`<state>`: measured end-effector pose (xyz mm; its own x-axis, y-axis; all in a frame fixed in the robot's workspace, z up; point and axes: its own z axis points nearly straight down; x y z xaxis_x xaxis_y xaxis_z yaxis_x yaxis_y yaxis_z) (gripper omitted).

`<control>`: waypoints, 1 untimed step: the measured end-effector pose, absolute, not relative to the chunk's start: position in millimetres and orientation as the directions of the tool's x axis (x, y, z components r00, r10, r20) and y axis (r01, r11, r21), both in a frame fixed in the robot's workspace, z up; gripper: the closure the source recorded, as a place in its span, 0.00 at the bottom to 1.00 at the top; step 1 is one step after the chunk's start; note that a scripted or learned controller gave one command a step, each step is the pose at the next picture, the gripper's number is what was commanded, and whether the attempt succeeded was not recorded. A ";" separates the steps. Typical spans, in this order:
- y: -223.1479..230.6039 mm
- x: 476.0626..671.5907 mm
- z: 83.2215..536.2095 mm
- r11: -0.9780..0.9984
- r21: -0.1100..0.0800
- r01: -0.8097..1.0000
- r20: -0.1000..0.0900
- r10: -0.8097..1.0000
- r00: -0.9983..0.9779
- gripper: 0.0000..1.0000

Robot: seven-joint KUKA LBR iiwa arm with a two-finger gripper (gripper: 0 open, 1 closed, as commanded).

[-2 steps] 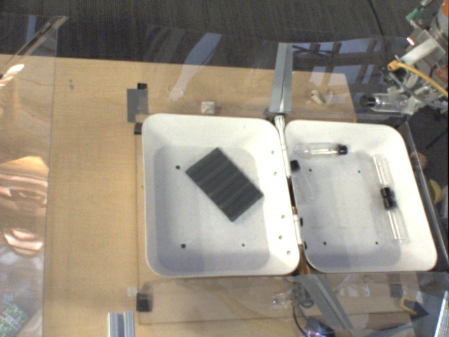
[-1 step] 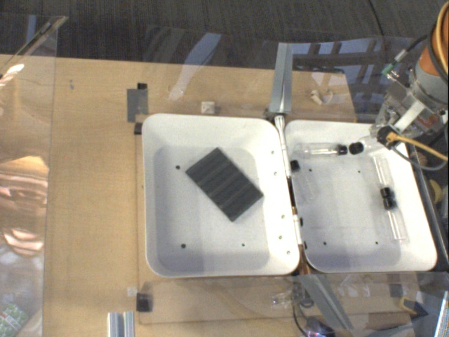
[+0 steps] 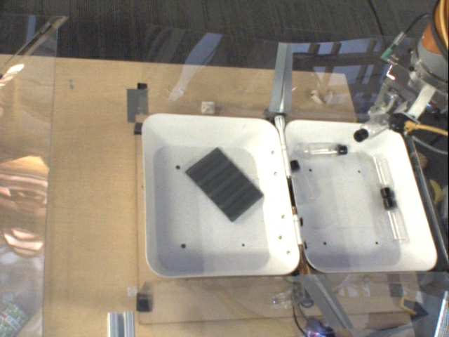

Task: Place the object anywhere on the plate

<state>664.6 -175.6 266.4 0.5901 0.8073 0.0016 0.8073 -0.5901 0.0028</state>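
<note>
Two shallow white bins sit side by side on the bench. A dark grey ribbed plate point(image 3: 224, 184) lies at a slant in the left bin point(image 3: 210, 121). In the right bin point(image 3: 351, 267), one clear tube point(image 3: 323, 149) lies near the far wall and a second tube point(image 3: 387, 188) along the right wall. The gripper point(image 3: 407, 104) hovers over that bin's far right corner; how wide it stands cannot be told.

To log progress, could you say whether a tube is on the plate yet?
Off: the tubes lie in the right bin, the plate in the left.
</note>
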 end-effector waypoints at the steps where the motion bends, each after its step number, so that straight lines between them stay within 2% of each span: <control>1: -185.7 669.5 276.2 -0.560 0.003 0.829 0.001 0.829 0.560 1.00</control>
<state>669.5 -185.7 276.2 0.5596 0.8287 0.0006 0.8287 -0.5596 0.0028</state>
